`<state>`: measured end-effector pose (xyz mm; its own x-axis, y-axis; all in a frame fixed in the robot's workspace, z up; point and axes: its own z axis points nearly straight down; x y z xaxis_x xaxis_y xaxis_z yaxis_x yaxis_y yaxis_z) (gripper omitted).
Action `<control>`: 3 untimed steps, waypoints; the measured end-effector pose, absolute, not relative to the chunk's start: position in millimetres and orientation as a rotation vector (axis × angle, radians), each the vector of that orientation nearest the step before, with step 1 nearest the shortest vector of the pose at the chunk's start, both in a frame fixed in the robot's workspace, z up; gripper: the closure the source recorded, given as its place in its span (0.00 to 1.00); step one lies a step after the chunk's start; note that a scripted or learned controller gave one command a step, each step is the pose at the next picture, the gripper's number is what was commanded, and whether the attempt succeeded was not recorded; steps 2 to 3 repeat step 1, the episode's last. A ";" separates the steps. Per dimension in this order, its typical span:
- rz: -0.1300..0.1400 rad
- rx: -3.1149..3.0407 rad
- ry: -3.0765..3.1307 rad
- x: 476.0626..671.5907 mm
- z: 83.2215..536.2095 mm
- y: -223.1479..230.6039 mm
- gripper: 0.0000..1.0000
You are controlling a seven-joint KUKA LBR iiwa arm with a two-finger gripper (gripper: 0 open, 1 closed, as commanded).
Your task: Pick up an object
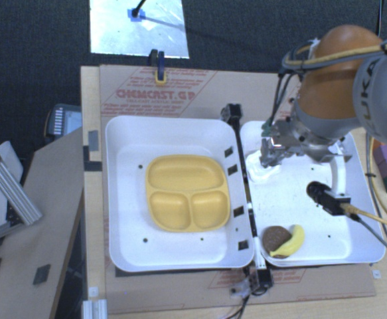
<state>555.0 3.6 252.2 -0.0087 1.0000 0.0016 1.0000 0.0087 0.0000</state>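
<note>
White object (259, 167) lies directly under the tool (270, 157), presumably targeted; its finger state cannot be told.

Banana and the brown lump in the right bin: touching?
Touching. Camera view shows the banana curved against the brown lump, overlapping its edge with no gap.

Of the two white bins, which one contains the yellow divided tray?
The left bin: the yellow divided tray lies in it. The right bin holds a banana instead.
</note>
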 end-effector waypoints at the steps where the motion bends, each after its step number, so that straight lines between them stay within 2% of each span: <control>1: -0.002 -2.209 -2.232 538.7 253.5 61.7 1.00; 3: -0.002 -2.209 -2.232 538.7 253.5 61.7 1.00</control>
